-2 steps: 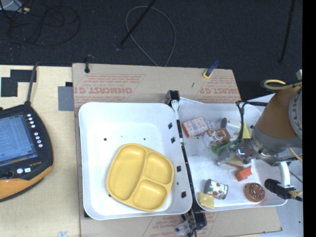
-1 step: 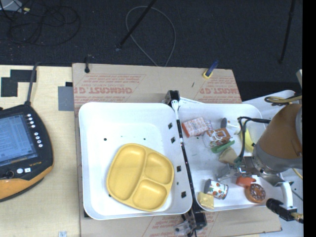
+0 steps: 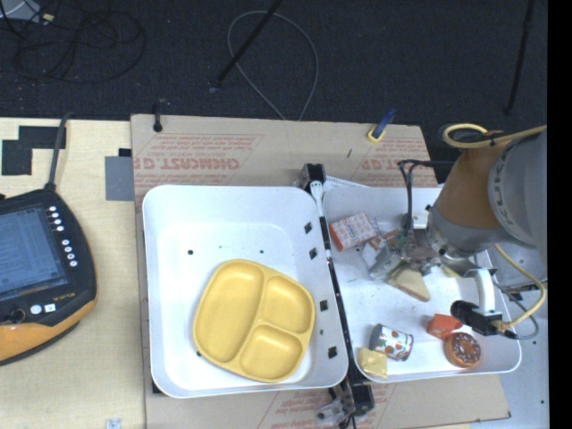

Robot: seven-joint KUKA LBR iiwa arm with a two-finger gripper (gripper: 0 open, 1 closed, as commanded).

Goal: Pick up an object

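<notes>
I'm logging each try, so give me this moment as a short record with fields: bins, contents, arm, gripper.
left bin: holds a yellow divided plate
right bin: holds a red-and-white packet, a tan wedge, a patterned can, a yellow piece, a red block, a doughnut
arm: over the right bin
gripper: low beside the wedge; grasp cannot be told

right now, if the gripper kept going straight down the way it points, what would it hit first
Most likely the pale tan wedge-shaped object lying just under the gripper on the right white bin's floor; depth is hard to judge from above.
</notes>
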